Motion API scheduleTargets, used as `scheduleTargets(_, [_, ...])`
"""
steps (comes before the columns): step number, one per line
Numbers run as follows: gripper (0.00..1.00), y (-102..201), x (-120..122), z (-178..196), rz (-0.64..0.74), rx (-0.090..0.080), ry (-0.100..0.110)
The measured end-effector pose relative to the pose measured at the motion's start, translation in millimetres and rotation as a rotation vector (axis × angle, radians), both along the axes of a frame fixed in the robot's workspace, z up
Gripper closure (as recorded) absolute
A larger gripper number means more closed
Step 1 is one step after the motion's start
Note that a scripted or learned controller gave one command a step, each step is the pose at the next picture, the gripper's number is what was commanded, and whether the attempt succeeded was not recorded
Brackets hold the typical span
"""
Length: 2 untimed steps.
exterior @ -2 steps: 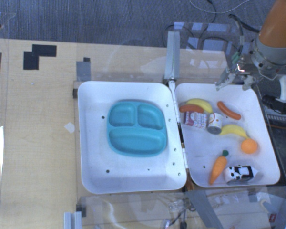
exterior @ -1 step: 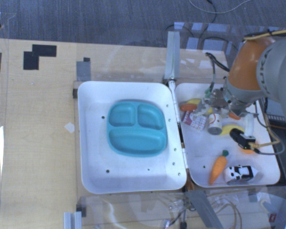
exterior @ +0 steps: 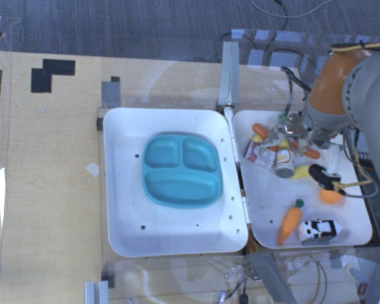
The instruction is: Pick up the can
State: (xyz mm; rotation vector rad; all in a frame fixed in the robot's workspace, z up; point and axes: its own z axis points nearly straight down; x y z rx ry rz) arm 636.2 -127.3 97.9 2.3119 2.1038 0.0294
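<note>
Gripper (exterior: 290, 133) above small cylindrical metal can (exterior: 284, 162) in right white bin (exterior: 354, 233); its opening cannot be told.
Risk: crowding red-and-white packet (exterior: 261, 155) and yellow piece (exterior: 302, 172) may be caught instead.

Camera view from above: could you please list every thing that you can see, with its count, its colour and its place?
shallow white plastic bin: two, white, side by side on the bench.
blue plastic divided plate: one, blue, three compartments, middle of the left bin.
small can with a printed label: one, pale with a red and yellow label, upper middle of the right bin.
flat printed packet: one, white and red, left of the can.
orange toy carrot with a green top: one, lower part of the right bin.
black and white toy cow: one, lower right of the right bin.
small orange round toy: one, right side of the right bin.
grey arm with an orange band: one, over the right bin.
gripper: one, metal, just above the can.
</note>
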Motion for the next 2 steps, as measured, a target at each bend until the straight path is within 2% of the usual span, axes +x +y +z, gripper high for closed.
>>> scheduleTargets(1, [1.0, 2.0, 3.4, 13.6, 0.004, 0.001, -0.011])
scheduleTargets(2, [1.0, 24.3, -2.6, -0.1, 0.031, -0.004, 0.01])
